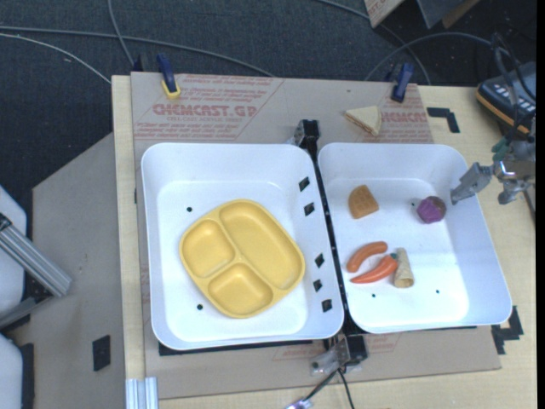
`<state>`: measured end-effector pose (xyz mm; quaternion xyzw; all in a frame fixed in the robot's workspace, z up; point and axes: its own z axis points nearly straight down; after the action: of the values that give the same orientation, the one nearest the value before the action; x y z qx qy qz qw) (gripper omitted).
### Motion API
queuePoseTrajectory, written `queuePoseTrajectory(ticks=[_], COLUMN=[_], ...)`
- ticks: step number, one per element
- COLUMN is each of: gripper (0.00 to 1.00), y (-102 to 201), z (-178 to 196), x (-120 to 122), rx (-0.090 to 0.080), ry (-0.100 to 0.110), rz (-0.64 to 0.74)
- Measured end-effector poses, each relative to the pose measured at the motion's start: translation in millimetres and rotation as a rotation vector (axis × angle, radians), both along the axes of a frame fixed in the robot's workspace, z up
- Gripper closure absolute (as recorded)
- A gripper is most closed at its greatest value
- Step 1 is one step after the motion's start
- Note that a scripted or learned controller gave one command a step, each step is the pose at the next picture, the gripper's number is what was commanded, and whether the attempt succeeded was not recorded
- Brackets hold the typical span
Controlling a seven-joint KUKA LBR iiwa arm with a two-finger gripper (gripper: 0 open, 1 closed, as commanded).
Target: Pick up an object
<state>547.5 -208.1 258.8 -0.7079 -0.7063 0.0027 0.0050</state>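
Gripper (487,182) poised at the right bin's (477,254) edge.
Its fingers stand apart, holding nothing, just beside the purple object (431,210) inside.

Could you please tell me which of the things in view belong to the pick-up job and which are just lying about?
Belonging to the job:
gripper, at the right bin's right rim
purple object
tan piece
orange sausage
red-orange pepper
beige cone

Just lying about:
yellow divided tray in the left bin
sandwich wedge on the bench
blue clamps
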Motion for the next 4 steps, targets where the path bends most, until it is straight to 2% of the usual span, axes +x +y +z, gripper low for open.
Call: queuePoseTrajectory(ticks=[1, 2, 4], gripper=[0.00, 0.00, 0.00], y=[0.4, 1.7, 5.0], z=[5.4, -56.1, -147.5], x=[2.2, -4.5, 1.8], rx=[-0.003, 0.000, 0.000], ry=[-0.010, -0.004, -0.005], rz=[0.003, 0.002, 0.002])
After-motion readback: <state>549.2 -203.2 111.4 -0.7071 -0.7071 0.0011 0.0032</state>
